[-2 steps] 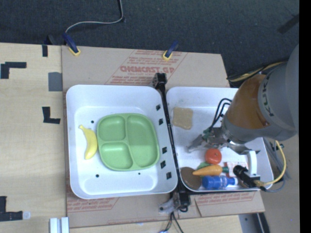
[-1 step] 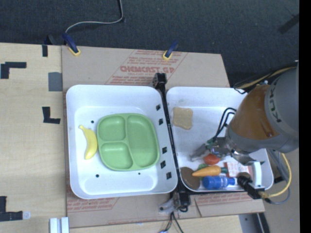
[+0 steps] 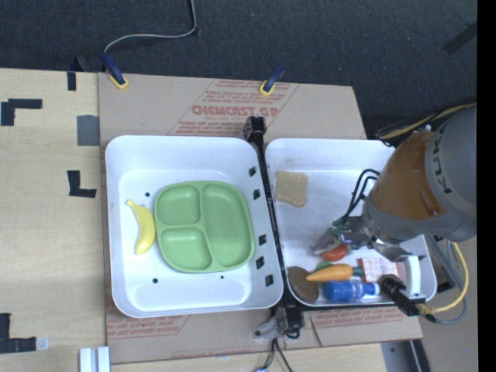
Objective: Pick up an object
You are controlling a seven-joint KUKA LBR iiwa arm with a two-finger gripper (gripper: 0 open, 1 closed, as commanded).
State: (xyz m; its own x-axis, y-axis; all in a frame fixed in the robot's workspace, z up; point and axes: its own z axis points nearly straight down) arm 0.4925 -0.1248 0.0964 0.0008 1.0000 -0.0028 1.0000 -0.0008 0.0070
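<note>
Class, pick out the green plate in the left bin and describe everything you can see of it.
The green divided plate is pale green, looks like plastic, and has rounded corners. Raised ridges split it into three compartments: two smaller on the left side, one long on the right. All three hold nothing. It lies flat, slightly turned, on the floor of the left bin. A yellow banana lies along its left edge, very close or touching.

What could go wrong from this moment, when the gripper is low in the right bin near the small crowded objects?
Three risks, as judgements:
1. The gripper sits by a small red piece and an orange toy carrot; it may catch neither or push both.
2. The blue plastic bottle lies against the right white bin wall, with little room for fingers.
3. The brown round object beside the carrot could be pushed.
</note>
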